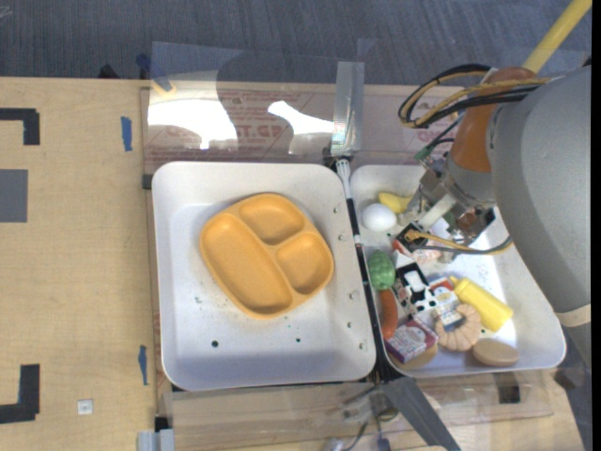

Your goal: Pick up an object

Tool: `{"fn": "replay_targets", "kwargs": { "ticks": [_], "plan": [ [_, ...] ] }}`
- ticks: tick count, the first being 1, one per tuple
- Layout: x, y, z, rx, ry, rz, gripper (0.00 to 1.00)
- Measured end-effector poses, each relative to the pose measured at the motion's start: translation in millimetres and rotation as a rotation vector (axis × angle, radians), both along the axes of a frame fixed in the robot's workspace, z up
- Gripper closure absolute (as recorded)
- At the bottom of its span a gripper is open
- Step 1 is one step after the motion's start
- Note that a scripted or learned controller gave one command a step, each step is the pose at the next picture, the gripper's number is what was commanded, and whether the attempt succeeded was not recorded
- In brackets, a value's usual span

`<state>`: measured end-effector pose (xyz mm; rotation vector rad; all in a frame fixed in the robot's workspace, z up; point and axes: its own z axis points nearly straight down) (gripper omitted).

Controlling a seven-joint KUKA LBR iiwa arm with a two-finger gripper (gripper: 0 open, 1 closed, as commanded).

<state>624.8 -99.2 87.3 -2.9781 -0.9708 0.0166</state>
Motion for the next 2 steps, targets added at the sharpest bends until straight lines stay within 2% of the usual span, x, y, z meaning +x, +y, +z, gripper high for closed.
{"fn": "replay_targets", "kwargs": {
  "ticks": [1, 2],
  "plan": [
    [-63.9, -6.1, 0.0, -0.005, -0.015, -0.133, 0.00],
    [-28.2, 1.1, -0.3, -0.006, -0.016, -0.202, 0.00]
  ]
}}
